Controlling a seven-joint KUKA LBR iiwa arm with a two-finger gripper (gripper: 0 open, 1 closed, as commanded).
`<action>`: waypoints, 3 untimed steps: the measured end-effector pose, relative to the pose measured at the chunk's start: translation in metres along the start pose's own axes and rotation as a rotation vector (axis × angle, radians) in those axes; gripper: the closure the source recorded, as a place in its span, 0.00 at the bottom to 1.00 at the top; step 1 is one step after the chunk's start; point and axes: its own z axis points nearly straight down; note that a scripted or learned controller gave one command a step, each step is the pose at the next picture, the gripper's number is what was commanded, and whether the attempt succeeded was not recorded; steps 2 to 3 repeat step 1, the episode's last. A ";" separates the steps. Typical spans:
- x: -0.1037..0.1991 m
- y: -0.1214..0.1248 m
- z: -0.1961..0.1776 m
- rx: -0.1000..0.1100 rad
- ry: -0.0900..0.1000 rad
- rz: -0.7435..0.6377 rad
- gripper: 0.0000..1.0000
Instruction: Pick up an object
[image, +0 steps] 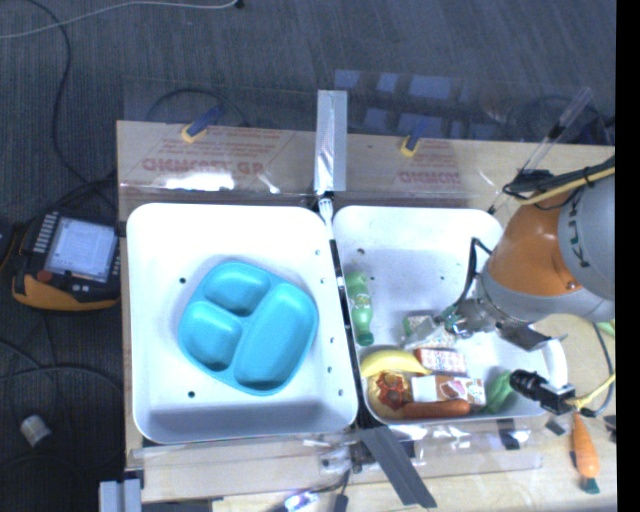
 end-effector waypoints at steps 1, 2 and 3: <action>-0.006 0.016 -0.145 0.011 -0.005 0.187 1.00; -0.006 0.016 -0.145 0.011 -0.005 0.187 1.00; -0.006 0.016 -0.145 0.011 -0.005 0.187 1.00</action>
